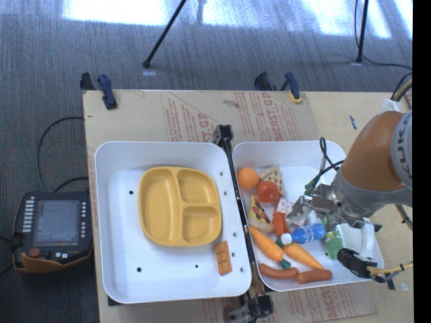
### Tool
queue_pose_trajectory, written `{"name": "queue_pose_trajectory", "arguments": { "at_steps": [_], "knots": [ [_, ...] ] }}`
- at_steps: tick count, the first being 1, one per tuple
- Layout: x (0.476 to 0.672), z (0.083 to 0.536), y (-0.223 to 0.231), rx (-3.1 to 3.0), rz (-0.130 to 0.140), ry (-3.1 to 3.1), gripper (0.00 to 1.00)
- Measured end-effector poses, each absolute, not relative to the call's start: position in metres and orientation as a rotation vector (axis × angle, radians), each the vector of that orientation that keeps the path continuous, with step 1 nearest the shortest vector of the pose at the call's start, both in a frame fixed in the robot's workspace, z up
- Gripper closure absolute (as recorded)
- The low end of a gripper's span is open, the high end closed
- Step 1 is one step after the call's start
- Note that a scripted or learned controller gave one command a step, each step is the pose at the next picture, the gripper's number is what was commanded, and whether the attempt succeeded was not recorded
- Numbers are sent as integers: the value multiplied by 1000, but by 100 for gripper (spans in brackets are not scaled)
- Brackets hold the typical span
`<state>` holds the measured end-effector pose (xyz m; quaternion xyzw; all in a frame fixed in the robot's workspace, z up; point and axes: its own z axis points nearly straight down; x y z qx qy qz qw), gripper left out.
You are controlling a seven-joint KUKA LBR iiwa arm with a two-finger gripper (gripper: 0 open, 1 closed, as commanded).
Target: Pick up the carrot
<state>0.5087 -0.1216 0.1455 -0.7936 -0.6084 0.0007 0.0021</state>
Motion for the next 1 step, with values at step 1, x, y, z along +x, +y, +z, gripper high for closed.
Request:
{"name": "queue_pose_trajectory", "arguments": {
  "at_steps": [1],
  "knots": [
    [475, 87, -102, -2556, 4, -1816, 0]
  ]
}}
